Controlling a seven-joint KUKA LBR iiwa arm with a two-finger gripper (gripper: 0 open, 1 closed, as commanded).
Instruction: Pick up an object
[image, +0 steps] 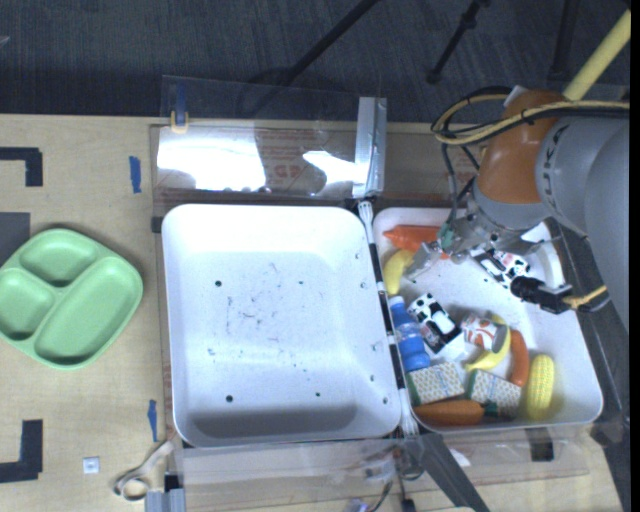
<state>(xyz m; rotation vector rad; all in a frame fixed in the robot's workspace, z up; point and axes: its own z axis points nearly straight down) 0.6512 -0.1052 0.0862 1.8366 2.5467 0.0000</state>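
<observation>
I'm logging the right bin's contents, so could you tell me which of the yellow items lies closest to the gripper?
The yellow piece by the bin's left wall, just below the orange carrot, lies closest to the gripper. The corn cob and banana sit far lower.

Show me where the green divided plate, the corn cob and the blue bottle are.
green divided plate (68, 296): camera view, large compartment.
corn cob (540, 385): camera view, middle of cob.
blue bottle (409, 335): camera view, bottle body.

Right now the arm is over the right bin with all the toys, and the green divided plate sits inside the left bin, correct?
Not quite. The camera view shows the green divided plate on the wooden bench, left of the left bin, not inside it. The arm is indeed over the right bin holding the toys.
</observation>
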